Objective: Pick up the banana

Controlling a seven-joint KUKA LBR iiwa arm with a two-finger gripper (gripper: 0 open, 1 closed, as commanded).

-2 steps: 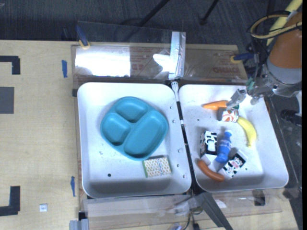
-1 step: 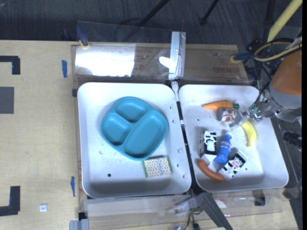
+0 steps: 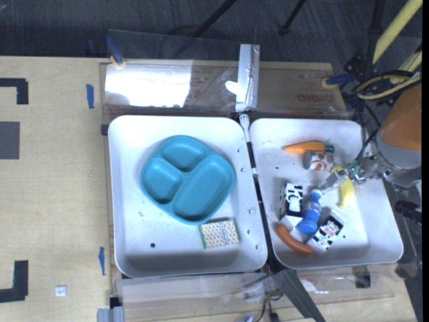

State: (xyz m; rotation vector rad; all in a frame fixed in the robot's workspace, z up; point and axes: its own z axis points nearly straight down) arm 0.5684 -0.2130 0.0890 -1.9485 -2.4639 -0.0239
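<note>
White plastic forms both shallow bins on the wooden bench. The left bin [image 3: 127,180] holds a teal plastic plate with three compartments [image 3: 188,178] and, below it near the front wall, a small square patterned sponge [image 3: 219,233]. The right bin [image 3: 375,237] carries a cluster of small things: an orange toy carrot with a green tip [image 3: 306,147] near the back wall, a small white and orange round can [image 3: 318,159] just beside it, a blue plastic bottle with a white cap [image 3: 309,217] in the middle, two black-and-white patterned blocks [image 3: 292,198] on either side of the bottle, and an orange curved sausage-shaped toy [image 3: 292,240] at the front.

The small yellow banana [image 3: 346,192] lies toward the right side of the right bin, just below the metal two-finger gripper [image 3: 345,174], whose grey arm with an orange band [image 3: 402,129] reaches in from the right. The gripper sits right at the banana's upper end; whether it is parted or closed cannot be told at this size.
</note>
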